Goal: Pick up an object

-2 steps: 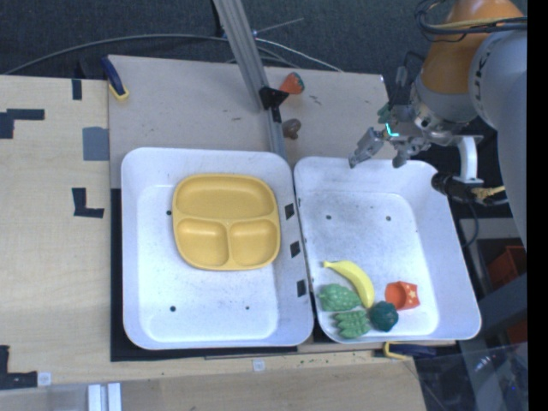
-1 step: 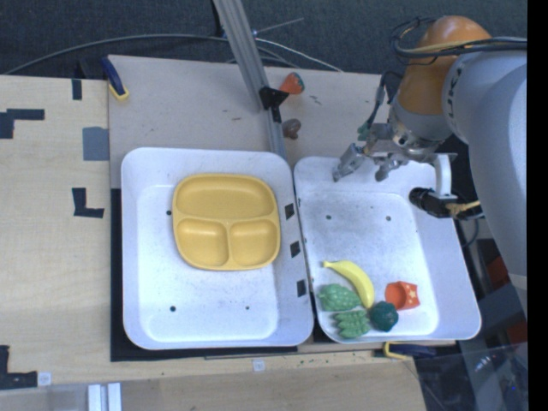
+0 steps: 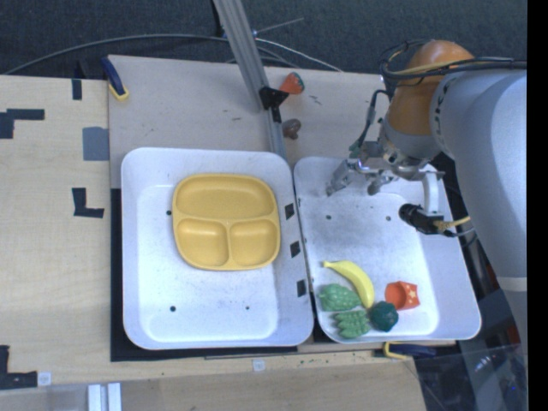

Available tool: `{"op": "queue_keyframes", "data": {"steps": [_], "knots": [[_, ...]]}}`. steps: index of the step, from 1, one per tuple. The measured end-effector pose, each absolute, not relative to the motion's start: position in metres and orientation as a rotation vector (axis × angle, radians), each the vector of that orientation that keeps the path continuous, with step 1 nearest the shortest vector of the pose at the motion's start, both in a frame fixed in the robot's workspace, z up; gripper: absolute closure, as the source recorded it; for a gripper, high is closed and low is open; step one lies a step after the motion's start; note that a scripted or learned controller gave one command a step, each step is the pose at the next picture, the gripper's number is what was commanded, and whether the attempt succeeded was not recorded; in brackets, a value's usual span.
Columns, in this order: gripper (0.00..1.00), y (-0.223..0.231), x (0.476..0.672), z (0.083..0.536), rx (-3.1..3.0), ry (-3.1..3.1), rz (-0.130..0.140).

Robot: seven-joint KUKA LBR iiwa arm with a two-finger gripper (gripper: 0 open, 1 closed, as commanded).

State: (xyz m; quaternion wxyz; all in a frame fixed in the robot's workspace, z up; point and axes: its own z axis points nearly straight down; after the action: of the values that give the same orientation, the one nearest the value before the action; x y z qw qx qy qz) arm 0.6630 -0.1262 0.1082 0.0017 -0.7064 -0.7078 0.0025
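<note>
The right bin (image 3: 377, 229) holds a cluster of toy food near its front edge: a yellow banana (image 3: 353, 277), a green leafy piece (image 3: 337, 297), a green bumpy piece (image 3: 349, 322), a dark green ball (image 3: 383, 317) and a red piece (image 3: 402, 294). My gripper (image 3: 354, 179) hangs over the far end of the right bin, well behind these objects. Its two fingers are spread apart with nothing between them. The grey arm with its orange band (image 3: 419, 101) comes in from the upper right.
The left bin (image 3: 145, 247) holds a yellow divided plate (image 3: 226, 221). A slanted metal pole (image 3: 244, 41) rises behind the bins, with a small red object (image 3: 293, 82) and a brown one (image 3: 291, 128) on the bench near it.
</note>
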Motion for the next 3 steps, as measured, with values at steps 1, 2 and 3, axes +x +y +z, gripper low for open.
{"op": "queue_keyframes", "data": {"steps": [1, 2, 3], "knots": [[0.00, -0.125, 0.662, 0.087, -2.217, -2.224, 0.006], [1.00, -0.125, 0.663, 0.098, -2.217, -2.226, 0.005], [1.00, -0.116, 0.671, 0.152, -2.221, -2.226, -0.004]]}}
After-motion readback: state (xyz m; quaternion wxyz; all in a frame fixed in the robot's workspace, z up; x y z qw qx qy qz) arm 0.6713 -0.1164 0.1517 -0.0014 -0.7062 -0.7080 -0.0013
